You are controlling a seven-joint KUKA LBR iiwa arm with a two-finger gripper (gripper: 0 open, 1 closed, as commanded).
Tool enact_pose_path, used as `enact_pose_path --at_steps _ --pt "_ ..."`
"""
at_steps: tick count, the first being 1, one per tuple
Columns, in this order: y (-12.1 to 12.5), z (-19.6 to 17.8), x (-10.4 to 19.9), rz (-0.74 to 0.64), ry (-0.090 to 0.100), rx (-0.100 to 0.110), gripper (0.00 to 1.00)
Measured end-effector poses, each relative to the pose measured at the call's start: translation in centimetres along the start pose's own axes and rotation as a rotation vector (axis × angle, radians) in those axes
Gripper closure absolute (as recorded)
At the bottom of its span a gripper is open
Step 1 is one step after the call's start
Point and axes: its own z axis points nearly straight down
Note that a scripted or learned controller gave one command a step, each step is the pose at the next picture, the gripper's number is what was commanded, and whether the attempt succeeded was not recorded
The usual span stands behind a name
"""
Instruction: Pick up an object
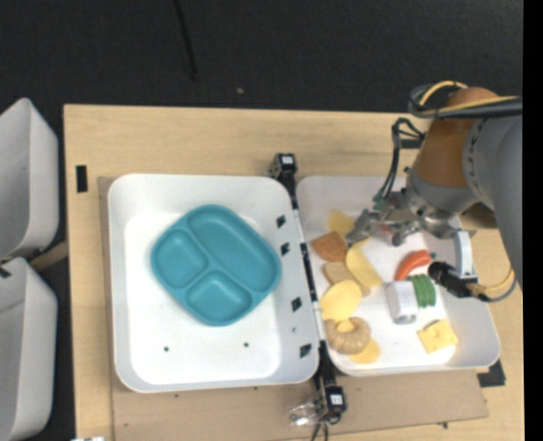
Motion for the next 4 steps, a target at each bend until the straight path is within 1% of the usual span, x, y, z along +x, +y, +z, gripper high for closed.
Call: enact_pose_path --at_steps 1,2,3,4 --pt "0.1 -1.1 -0.1 0.003 -0.001 -0.003 1.0" --pt "0.4 -7.4 -0.5 0.0 -0.002 -0.005 1.0" --pt "-0.1 -13.3 -1.3 0.004 -0.001 -0.004 1.0" --pt "-0.1 -13.9 -1.4 0.001 0.0 -0.001 1.0"
